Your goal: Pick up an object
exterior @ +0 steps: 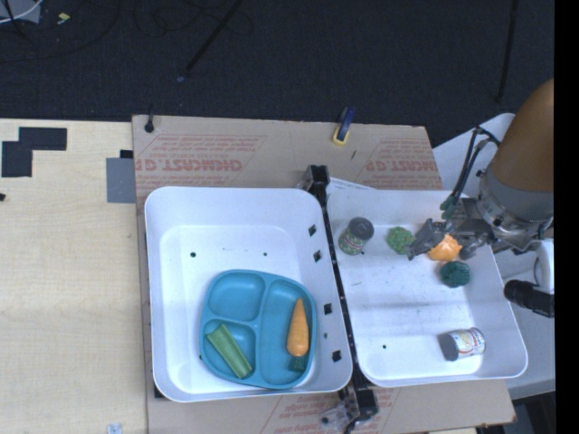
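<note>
Dark carpet crossed by cables lies behind the counter point(63, 269), where a cardboard sheet point(271, 156) carries two white bins side by side. In the right bin point(407, 342), near its far right corner, an orange object point(446, 250) sits at the tips of the gripper point(434, 240); the dark fingers frame it from the left and above, and it appears to be held between them, though the contact is hard to make out. Just below it lies a teal ball-like object point(455, 274), and just to the left a green lumpy object point(399, 239). Farther left stands a small grey can point(356, 235), and a white can point(462, 343) lies on its side near the front right corner. The left bin point(181, 233) holds a blue divided plate point(253, 301) with a green piece point(229, 349) in its left compartment and an orange carrot-like piece point(298, 327) in its right one.
</note>
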